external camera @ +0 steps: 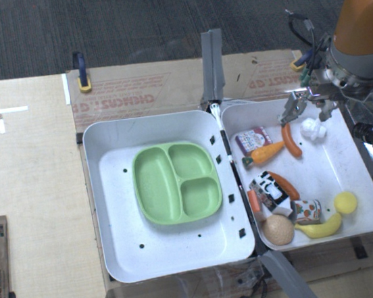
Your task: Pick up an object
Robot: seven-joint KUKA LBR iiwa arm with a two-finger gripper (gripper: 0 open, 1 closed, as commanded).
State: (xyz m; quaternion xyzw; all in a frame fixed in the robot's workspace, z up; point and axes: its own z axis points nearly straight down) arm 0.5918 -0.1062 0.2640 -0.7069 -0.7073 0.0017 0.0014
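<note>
Camera view: gripper (308, 103) hovers at right bin's (360, 227) 1 o'clock, fingers spread, holding nothing; toys clustered below, probably lining up on orange sausage (291, 140).

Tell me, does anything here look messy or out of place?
Nothing looks spilled or broken. The toy foods lie jumbled in the right white bin, a yellow plastic banana against a small printed carton. The green divided plate sits slightly crooked in the left white bin.
</note>
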